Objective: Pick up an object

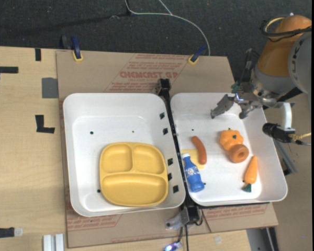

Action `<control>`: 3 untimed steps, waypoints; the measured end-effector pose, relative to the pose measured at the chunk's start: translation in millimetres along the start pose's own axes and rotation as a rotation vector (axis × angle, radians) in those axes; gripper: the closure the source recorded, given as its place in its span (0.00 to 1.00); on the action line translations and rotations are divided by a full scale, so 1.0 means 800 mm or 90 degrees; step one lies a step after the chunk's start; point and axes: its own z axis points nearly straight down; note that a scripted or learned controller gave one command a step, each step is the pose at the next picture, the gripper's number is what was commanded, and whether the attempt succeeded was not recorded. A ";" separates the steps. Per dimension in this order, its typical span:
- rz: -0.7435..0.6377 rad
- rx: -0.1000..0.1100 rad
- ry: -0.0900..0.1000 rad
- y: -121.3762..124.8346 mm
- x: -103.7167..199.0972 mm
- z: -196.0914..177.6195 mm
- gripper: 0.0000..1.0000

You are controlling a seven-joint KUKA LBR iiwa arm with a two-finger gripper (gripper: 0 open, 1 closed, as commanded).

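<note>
Worktop [21,156] of pale wood carries a brown cardboard sheet [146,72], and on that sheet two shallow white bins sit side by side, touching along a dark middle seam. Inside the left bin [78,114] lies a yellow divided plate [134,173], set toward the near right part of the bin floor, with two small compartments at its far side and one long compartment at its near side. Several small items lie in the right bin [199,106]. A blue bottle [192,173] lies close to the seam at the bin's near left, its white cap pointing away from the camera. Just beyond it a red sausage [199,148] lies at a slant, with a small yellow piece [202,166] between the two. Further right a little orange pumpkin [230,138] touches a brownish ring-shaped doughnut [238,153], and near the bin's right wall a carrot [250,171] lies with its green end toward the camera. Reaching in from the right, the grey arm with its orange band [280,46] holds the tool [233,109] over the far part of the right bin, above bare white floor and apart from every item. Its two fingers [220,109] are spread apart with nothing between them.
</note>
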 end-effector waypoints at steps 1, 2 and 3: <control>-0.001 0.001 0.000 0.000 0.002 0.055 0.00; -0.002 -0.002 0.000 0.002 0.003 0.039 1.00; -0.001 -0.004 0.001 -0.003 0.003 -0.015 1.00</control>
